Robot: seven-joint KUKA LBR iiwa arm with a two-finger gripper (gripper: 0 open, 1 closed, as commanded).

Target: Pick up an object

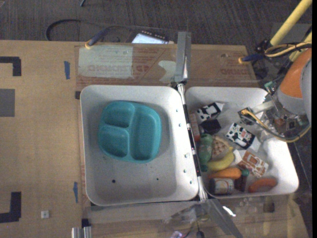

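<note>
The right bin [291, 170] holds a heap of small things. Two black-and-white spotted blocks lie there, one [210, 110] at the back and one [240, 135] in the middle. In front of them are a black piece [210, 126], a pizza slice [220, 147], a banana [221, 162], an orange carrot [225, 173], a can [221, 186], a white-and-orange card [254, 163] and an orange sausage [262, 184]. My gripper [283, 124] hangs over the bin's right side, to the right of the middle spotted block. I see nothing held in it.
The left bin [129, 185] holds a teal divided plate [130, 131]. A metal divider [190, 138] runs between the bins. Cables and a yellow pole [292, 19] stand behind the right bin. The brown bench [39, 133] stretches to the left.
</note>
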